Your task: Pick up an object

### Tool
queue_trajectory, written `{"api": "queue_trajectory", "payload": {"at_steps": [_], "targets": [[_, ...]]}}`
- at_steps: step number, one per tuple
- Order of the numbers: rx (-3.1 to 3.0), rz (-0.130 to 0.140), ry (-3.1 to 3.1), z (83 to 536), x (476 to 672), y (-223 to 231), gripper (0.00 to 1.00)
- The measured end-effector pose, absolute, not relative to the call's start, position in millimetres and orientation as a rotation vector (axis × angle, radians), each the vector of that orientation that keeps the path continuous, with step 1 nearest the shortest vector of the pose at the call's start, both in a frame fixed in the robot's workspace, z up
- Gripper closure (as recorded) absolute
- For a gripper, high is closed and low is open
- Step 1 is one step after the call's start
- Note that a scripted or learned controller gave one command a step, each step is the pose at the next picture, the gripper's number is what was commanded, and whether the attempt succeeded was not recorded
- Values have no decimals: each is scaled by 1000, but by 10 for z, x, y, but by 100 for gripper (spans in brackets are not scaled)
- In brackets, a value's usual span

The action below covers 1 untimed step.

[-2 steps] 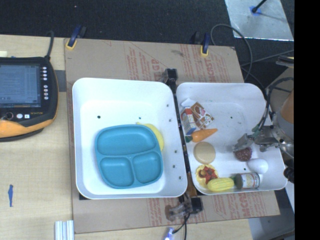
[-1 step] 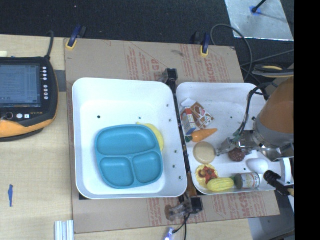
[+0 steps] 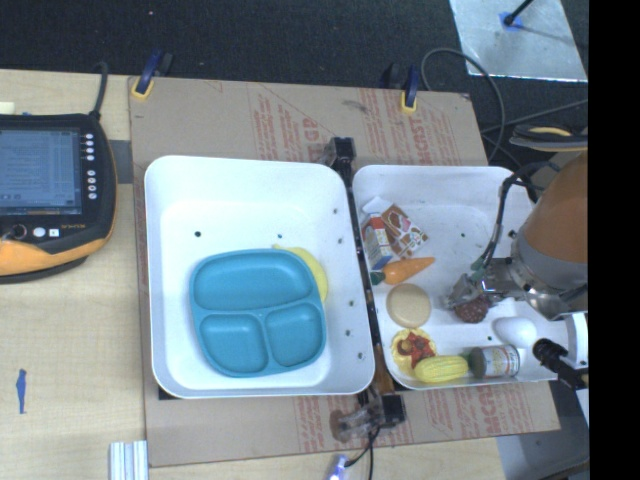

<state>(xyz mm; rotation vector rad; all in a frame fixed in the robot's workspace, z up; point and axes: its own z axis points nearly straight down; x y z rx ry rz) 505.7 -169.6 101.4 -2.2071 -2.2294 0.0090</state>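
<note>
Down in the right bin (image 3: 440,180) we see our claw (image 3: 470,293) low over a small dark brownish lump (image 3: 471,309), which lies just under and slightly toward the near edge from the tips. We cannot tell how wide the claw stands, nor whether it has anything in its grip; the metal parts blur together with the lump below them.

We judge the lump to be the likeliest target, since it sits right at the claw, touching or nearly so. It looks roundish, with no clear long axis, so the approach angle should matter little; the move turns on coming straight down rather than sideways.

Outward from the claw, to its left, lies a pale round disc (image 3: 408,305), and beyond that an orange carrot (image 3: 409,268) whose long axis runs roughly toward the claw. Farther off, up and left, is a printed packet (image 3: 398,228). Nearer the front edge from the claw lie a bottle (image 3: 495,362), on its side, a yellow corn cob (image 3: 441,370) and a red-and-yellow piece (image 3: 411,346).

Well to the left, the other bin (image 3: 170,198) holds a blue tray (image 3: 259,310) with a yellow thing (image 3: 311,268) tucked behind it.
</note>
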Motion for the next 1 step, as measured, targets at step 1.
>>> {"api": "queue_trajectory", "payload": {"at_steps": [1], "targets": [[-2210, 2, -2230, 1924, 5019, -793, 100]]}}
